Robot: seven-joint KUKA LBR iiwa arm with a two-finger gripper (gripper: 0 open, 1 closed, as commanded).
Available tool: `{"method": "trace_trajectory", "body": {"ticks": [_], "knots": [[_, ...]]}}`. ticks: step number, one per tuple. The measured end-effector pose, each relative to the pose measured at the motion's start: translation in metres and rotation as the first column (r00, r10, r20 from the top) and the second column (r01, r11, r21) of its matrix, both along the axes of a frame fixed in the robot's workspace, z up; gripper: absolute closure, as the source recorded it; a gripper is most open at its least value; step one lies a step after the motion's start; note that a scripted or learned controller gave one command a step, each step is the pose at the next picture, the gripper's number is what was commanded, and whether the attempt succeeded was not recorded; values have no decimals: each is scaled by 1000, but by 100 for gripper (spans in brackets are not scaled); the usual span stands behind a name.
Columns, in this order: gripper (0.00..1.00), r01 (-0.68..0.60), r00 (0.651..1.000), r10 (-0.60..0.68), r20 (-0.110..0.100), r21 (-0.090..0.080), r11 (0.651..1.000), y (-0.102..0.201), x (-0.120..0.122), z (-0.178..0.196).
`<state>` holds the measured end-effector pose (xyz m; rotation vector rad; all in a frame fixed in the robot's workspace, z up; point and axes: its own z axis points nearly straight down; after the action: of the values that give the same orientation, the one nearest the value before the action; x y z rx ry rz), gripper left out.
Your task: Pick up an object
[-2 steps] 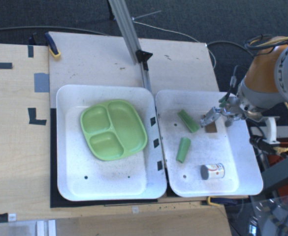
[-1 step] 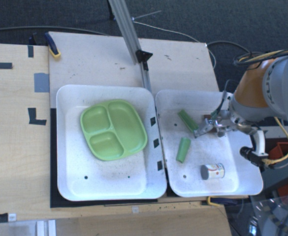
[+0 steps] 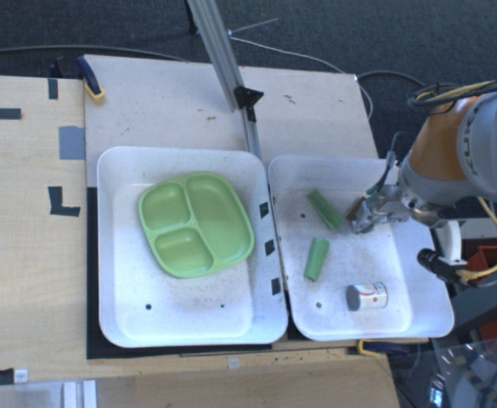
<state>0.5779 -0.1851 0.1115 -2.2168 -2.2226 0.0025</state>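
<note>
The slim green plastic block (image 3: 324,210) is lying in the right white bin (image 3: 401,325), its long axis running from ten to four o'clock, just off the metal two-finger gripper (image 3: 363,220) at its nine o'clock. I'm judging that short reach decisive. The gripper is hanging low over the bin; grip state, I cannot tell.
</note>
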Motion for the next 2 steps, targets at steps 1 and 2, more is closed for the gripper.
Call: {"method": "trace_trajectory", "body": {"ticks": [1, 2], "knots": [[100, 0, 1000, 0, 7, -1, 1000, 10, 7, 52], [100, 1, 1000, -1, 6, -1, 1000, 10, 7, 91]]}}
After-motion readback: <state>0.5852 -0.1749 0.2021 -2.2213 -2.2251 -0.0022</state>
